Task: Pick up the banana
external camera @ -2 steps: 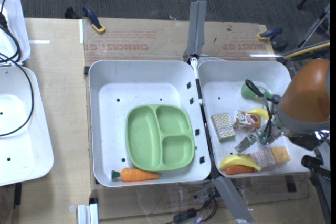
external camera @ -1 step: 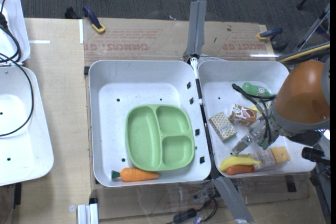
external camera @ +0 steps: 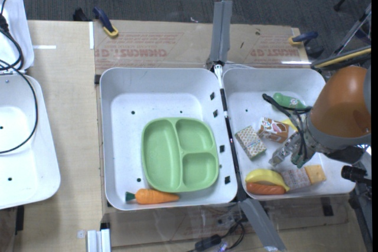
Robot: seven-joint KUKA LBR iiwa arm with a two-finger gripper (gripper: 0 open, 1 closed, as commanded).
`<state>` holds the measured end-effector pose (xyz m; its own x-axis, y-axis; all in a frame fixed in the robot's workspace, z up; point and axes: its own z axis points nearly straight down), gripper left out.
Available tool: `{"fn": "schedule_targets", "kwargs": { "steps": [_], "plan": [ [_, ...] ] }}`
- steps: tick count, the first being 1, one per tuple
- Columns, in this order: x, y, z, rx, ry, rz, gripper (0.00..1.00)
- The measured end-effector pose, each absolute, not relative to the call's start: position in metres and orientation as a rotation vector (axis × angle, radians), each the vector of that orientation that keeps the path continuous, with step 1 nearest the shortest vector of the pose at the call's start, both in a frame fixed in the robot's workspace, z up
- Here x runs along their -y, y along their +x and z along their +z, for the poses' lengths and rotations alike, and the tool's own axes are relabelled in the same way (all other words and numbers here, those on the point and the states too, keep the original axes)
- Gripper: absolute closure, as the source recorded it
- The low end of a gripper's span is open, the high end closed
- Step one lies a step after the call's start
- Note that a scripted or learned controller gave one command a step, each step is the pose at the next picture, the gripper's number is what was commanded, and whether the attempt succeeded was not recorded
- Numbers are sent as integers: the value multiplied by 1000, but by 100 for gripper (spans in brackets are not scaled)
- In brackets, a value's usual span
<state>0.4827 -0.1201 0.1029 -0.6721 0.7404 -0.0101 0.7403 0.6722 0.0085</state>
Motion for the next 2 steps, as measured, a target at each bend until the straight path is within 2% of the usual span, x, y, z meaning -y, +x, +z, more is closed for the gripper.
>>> {"fn": "schedule_targets", "kwargs": {
  "steps": [1,2],
  "plan": [
    [120,483,103,-2861,1266,5,0],
    [129,497,167,-2886,1239,0,0]
  ]
}}
